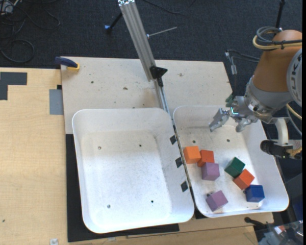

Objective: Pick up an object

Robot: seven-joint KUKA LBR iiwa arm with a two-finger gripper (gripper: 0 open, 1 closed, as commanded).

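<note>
The pale surface (117,83) carries two shallow white bins side by side, with a slanted metal rail (137,32) rising from the point where they meet at the far edge. The left bin (84,137) is the bigger-looking of the two and shows bare, speckled floor. The right bin (273,185) holds all the blocks, gathered in its nearer half. The grey arm (275,70) with its orange band reaches in from the right and ends over the far part of the right bin, well apart from the blocks. Its pincer (229,121) hangs there with the two fingers spread wide and nothing between them; one finger (218,120) points toward the bin's left wall, the other (242,124) sits closer to the wrist. Among the blocks, an orange cube (192,154) lies nearest the dividing wall, touching a red cube (206,157), and a purple cube (210,171) sits just beside the red one on its near side. Farther right, a green cube (235,166) rests just beside a second orange-red cube (244,178), with a blue cube (254,193) close to the near-right corner. Another purple cube (216,200) lies alone near the front rim. A small blue-and-yellow clamp (67,63) rests at the surface's far left corner.
</note>
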